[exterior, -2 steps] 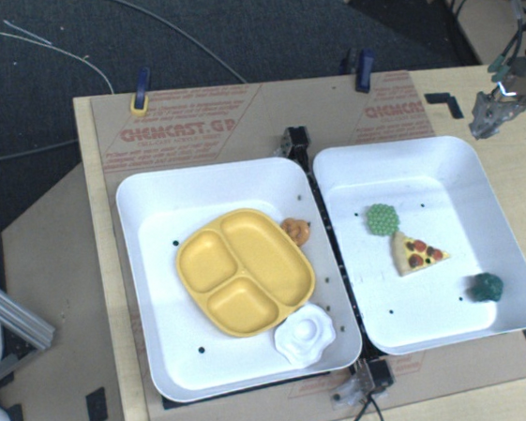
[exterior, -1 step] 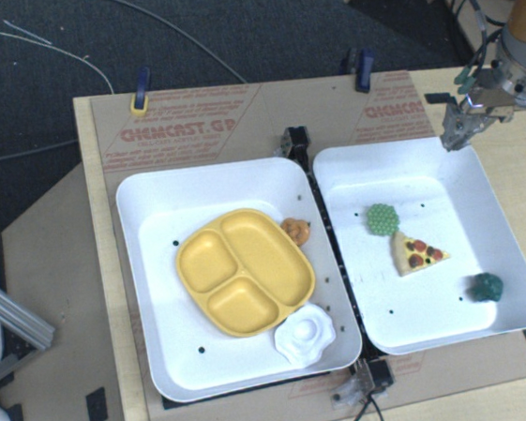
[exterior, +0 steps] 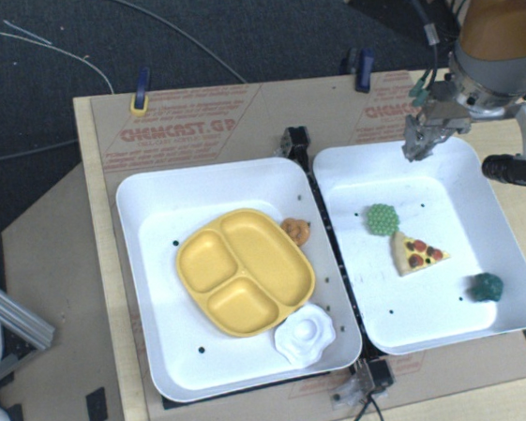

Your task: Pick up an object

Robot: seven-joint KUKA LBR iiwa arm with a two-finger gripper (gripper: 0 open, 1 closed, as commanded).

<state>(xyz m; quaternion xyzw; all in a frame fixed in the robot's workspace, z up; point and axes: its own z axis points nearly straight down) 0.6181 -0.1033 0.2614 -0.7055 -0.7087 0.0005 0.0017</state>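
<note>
The gripper (exterior: 418,147) hangs over the far rim of the right bin (exterior: 501,225), and whether it is wide or narrow I cannot tell. Within that bin, the green broccoli piece (exterior: 382,219) lies nearest the gripper, the pizza slice (exterior: 415,253) just beyond it, the dark green lump (exterior: 485,287) farther toward the near right corner. Left of that bin, the left bin (exterior: 147,265) holds a yellow divided plate (exterior: 244,271), a brown cookie (exterior: 296,231) and a white fried egg (exterior: 304,334).
</note>
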